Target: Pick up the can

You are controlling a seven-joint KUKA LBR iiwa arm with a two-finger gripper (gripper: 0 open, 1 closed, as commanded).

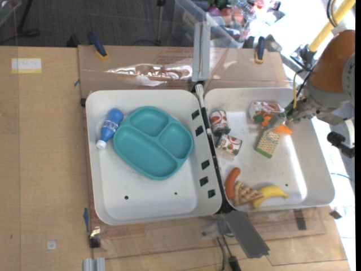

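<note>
The can (218, 121) lies on its side in the right bin (316, 179), close against the bin's left wall, with a dark small item just below it and a second printed can-like pack (229, 145) beneath that. The gripper (289, 116) hangs at the far right of the same bin, well apart from the can, low over a red-and-green food box (264, 110) and an orange piece (282, 130); whether it is spread or closed cannot be told. A green sponge-like block (268, 143) lies near it. A sausage (231, 180), pizza slice (247, 193) and banana (272, 193) sit along the near edge. The left bin (107, 196) holds a teal divided plate (153, 142) and a blue bottle (109, 127).
</note>
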